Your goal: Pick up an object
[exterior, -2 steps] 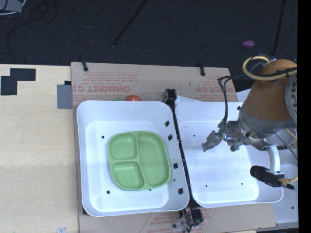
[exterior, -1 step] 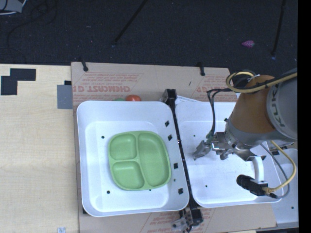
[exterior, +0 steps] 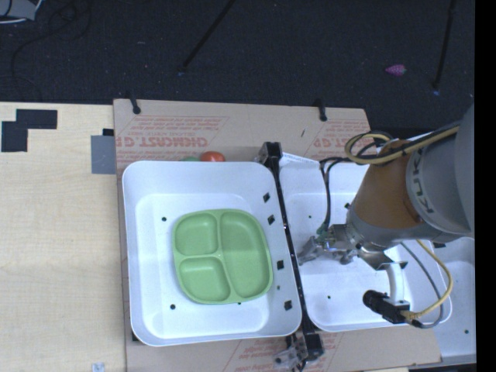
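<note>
From the overhead camera you see two white bins side by side on a cardboard sheet (exterior: 232,134), which lies on the pale wooden bench (exterior: 54,246). The left bin (exterior: 143,200) holds a green three-part plate (exterior: 223,256) lying flat near its middle, with bare white floor all round it; the widest margin is on the plate's left and far sides, the narrowest toward the black clips (exterior: 279,239) along the divide between the bins. A small orange-red thing (exterior: 212,157) peeks over that bin's far rim, mostly hidden, outside the wall. The right bin (exterior: 341,316) is where the arm (exterior: 418,192) reaches in from the right, its orange band above the wrist and cables looping around it. The gripper (exterior: 314,248) hangs low over the right bin's left part, just beside the dividing edge, so you have little room on that side and more open floor toward the near rim. How far its jaws are parted you cannot tell here, and nothing can be seen between them. The plate lies to the gripper's left, across the divide, near but apart from it.
</note>
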Tool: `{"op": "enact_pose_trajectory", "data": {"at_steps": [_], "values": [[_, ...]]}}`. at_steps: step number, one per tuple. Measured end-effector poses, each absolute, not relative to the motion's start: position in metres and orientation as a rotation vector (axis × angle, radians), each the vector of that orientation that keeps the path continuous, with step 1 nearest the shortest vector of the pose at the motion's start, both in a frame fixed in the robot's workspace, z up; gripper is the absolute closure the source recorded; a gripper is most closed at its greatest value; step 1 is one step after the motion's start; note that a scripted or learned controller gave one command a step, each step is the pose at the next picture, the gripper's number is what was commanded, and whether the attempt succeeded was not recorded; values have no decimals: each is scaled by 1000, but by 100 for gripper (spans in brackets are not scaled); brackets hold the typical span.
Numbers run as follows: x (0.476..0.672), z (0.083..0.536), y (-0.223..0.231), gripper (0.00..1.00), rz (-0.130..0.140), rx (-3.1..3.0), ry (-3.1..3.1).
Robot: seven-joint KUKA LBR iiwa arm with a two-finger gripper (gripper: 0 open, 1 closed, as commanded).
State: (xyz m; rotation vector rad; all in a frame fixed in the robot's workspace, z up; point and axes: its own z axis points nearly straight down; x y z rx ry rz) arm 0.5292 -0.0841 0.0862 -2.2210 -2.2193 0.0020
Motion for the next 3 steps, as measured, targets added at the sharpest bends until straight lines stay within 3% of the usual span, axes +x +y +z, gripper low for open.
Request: {"op": "enact_pose_trajectory", "data": {"at_steps": [1, 3], "values": [[529, 98, -86, 100, 2, -2229, -2212], [522, 195, -85, 100, -1, -2223, -2221]]}}
